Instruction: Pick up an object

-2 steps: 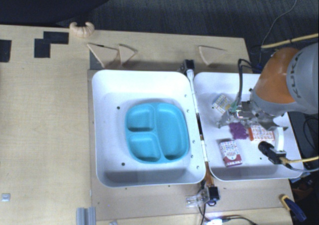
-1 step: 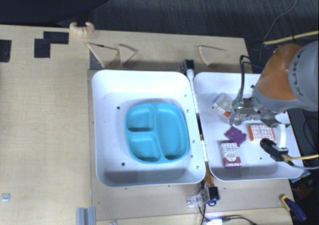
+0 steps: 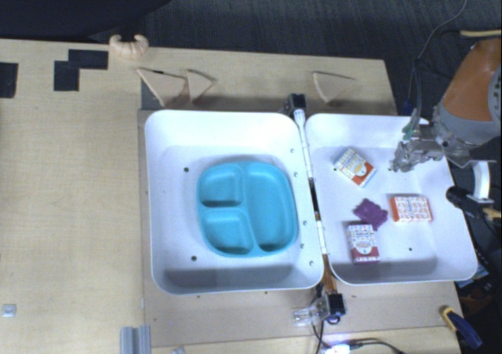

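Note:
Several small objects lie in the right bin [image 3: 447, 266]: a white and orange packet [image 3: 352, 166] at the upper left, a purple crumpled piece [image 3: 370, 212] in the middle, a red and white box [image 3: 411, 209] to its right, and a red and white carton [image 3: 362, 241] below. My gripper [image 3: 405, 158] hangs over the bin's upper right part, right of the orange packet and above the red and white box. Nothing shows between its fingers.
The left bin [image 3: 169, 187] holds a blue divided tray [image 3: 246, 206]. A divider rail [image 3: 308, 180] runs between the bins. The arm's orange band [image 3: 471, 85] is at the right edge. Cables lie along the bench's front edge [image 3: 329, 313].

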Controlling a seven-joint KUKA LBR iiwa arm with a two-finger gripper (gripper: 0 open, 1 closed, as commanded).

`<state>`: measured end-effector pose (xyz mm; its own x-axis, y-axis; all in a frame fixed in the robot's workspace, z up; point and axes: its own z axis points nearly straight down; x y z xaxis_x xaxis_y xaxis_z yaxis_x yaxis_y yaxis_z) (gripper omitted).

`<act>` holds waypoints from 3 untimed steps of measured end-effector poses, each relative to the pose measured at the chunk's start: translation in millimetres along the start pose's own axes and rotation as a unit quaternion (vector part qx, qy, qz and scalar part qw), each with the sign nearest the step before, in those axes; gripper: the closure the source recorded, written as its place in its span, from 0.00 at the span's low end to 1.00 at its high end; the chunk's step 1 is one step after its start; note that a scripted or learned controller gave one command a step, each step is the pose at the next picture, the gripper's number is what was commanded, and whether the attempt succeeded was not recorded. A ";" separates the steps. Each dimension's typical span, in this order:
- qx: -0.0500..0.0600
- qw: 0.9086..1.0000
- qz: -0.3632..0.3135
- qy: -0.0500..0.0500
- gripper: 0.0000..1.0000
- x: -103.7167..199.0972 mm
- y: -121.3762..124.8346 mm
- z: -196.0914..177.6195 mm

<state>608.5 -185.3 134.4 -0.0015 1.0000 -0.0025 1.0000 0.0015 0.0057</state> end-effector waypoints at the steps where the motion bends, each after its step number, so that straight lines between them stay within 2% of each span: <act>1: 0.001 1.000 -0.001 0.001 0.00 1.0 -0.2 0.7; 2: -0.006 1.000 -0.001 -0.002 0.00 -8.8 -75.8 43.7; 3: -0.009 1.000 -0.001 -0.004 1.00 -9.5 -73.6 31.9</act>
<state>535.0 -195.0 102.1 -0.0038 0.9999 -0.0097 0.9997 0.0040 0.0232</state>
